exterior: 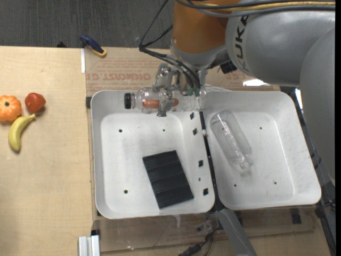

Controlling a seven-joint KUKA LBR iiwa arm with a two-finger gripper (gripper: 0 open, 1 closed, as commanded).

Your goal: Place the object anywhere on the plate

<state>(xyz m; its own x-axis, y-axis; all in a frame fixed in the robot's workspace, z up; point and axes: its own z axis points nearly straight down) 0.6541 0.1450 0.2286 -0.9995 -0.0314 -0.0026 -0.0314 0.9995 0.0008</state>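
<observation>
On your bench (42, 196), an orange (9, 109), a red apple (35, 102) and a banana (18, 132) are sitting clustered at the left, while a blue-and-yellow clamp (92, 45) is lying near the cardboard sheet (122, 73) behind the bins.

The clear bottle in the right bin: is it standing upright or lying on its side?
Lying on its side. The clear bottle rests lengthwise on the floor of the right bin, running diagonally.

Hand (166, 106) over left bin (106, 159) – perhaps gripping bottle (143, 101)
</observation>
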